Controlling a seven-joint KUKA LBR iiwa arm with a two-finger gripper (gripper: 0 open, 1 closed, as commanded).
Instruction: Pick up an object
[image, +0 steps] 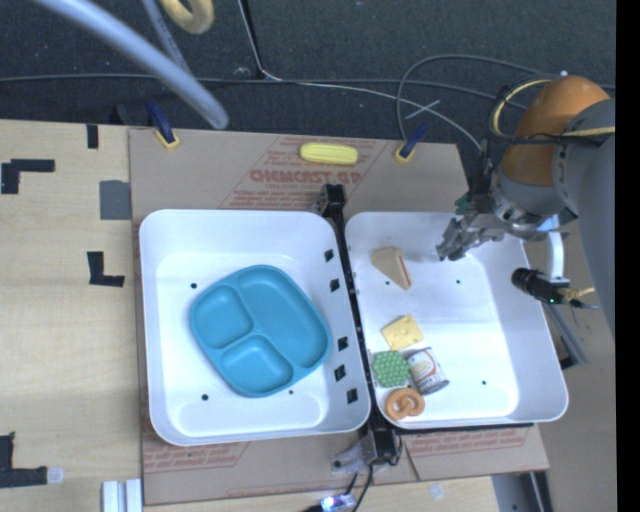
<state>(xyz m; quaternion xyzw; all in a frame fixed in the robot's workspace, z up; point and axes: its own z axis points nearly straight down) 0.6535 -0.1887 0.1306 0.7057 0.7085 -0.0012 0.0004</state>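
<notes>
In the right bin (500, 345) lie a tan wedge (393, 267) near its back left, a yellow cheese slice (402, 332), a green patterned piece (390, 369), a small can (428, 370) and a brown pretzel (405, 404). My gripper (455, 244) hangs over the bin's back right part, to the right of the wedge and apart from it. Nothing shows between its fingers.
The left bin (170, 250) holds a blue divided plate (260, 329). A yellow banana-like item (328, 153) lies on the cardboard behind the bins. Cables run across the back, and blue clamps sit at the cardboard's far edge.
</notes>
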